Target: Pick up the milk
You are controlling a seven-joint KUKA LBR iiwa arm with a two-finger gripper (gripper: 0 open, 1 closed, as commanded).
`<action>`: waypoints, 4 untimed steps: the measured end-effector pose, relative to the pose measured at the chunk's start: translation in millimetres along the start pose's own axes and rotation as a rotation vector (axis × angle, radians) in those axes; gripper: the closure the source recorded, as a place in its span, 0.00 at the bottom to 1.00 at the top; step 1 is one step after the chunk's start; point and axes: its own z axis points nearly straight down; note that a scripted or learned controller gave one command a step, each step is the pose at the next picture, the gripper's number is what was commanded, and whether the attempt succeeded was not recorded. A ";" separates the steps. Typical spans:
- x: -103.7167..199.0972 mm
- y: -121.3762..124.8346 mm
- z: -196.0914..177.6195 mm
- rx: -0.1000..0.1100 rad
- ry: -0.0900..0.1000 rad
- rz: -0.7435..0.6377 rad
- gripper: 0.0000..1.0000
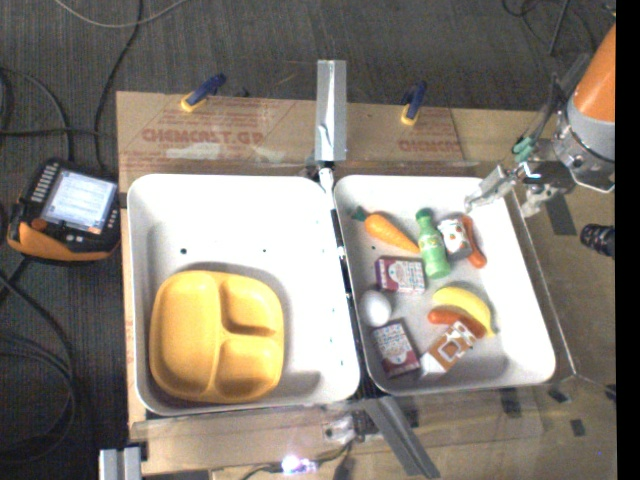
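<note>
Arm slants in from right, orange band high. Gripper (497, 183) over right bin (540, 313) upper rim; finger state unclear. Boxy milk carton (402, 275) lies below-left, beside green bottle (432, 244).

Two white bins (150, 203): a yellow tray (217, 335) in one; in the other an orange carrot (391, 232), green bottle (432, 245), yellow banana (466, 306), white egg (376, 309) and maroon cartons (400, 275) (labels too small to read).
</note>
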 end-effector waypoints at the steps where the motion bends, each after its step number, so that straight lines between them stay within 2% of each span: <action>1: 70.8 -61.2 100.7 0.002 0.001 0.145 0.00; 2: 64.4 -85.7 193.1 -0.014 -0.004 -0.003 0.00; 3: -7.2 -61.8 54.2 -0.001 -0.004 0.147 0.00; 4: -1.1 -101.7 189.5 -0.005 -0.001 0.041 0.00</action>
